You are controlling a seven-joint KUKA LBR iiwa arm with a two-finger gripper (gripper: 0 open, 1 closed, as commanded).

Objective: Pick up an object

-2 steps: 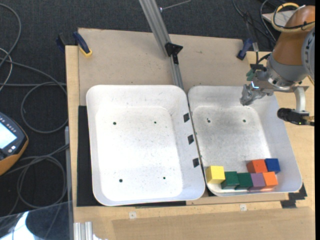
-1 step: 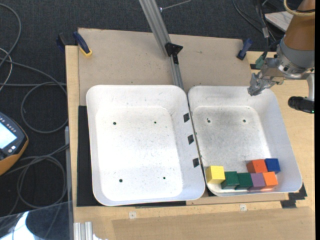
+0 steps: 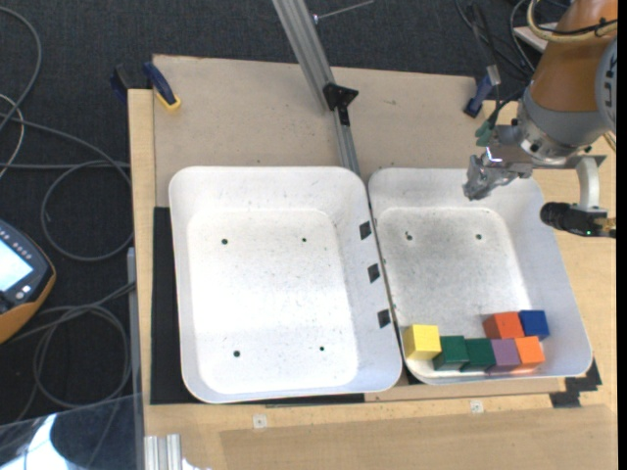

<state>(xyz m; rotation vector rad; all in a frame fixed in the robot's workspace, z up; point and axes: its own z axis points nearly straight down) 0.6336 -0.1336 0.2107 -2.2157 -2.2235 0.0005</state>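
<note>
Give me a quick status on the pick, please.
Hand over right bin's far rim. Blocks clustered at near edge, untouched. Path clear.

You are viewing two bins side by side.
Blocks (image 3: pixel 477 344) are lying in the right bin's (image 3: pixel 436 253) near edge; the gripper (image 3: pixel 480 184) is hanging over its far edge.

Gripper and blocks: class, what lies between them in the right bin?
Bare bin floor between the gripper and the blocks, seen in the camera view.

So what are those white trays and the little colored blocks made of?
The bins look like thin molded plastic: matte white, rounded corners, grey scuffing on their floors. The blocks could be painted wood or plastic: solid flat colors, crisp edges, no shine. Too small to tell which.
</note>
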